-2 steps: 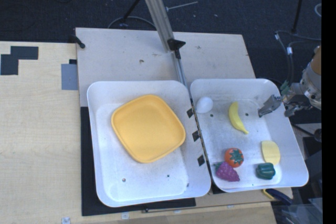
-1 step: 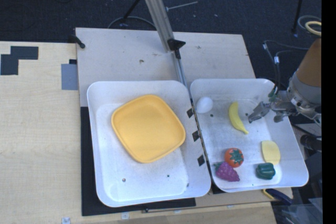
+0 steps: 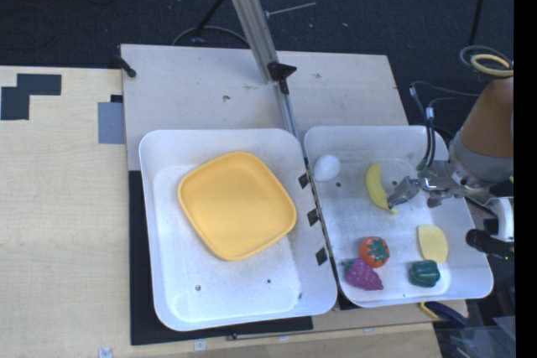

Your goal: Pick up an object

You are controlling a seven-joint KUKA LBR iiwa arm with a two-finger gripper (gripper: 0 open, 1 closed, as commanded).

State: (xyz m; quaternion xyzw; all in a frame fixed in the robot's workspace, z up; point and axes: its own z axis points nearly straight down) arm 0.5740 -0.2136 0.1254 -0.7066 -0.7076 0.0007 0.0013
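Overhead view of a robot arm reaching into the right bin (image 3: 470, 285), its end effector (image 3: 404, 191) low beside a curved yellow banana (image 3: 377, 184), possibly touching it; how its grasping parts are set I cannot tell. A clean pick means centring over the banana's smooth, slippery middle (it looks like plastic). The left bin (image 3: 168, 281) holds a glossy yellow squarish plate (image 3: 236, 204)

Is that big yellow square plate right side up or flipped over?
Right side up. The yellow square plastic plate lies flat in the left white bin, raised rim around a sunken middle facing upward.
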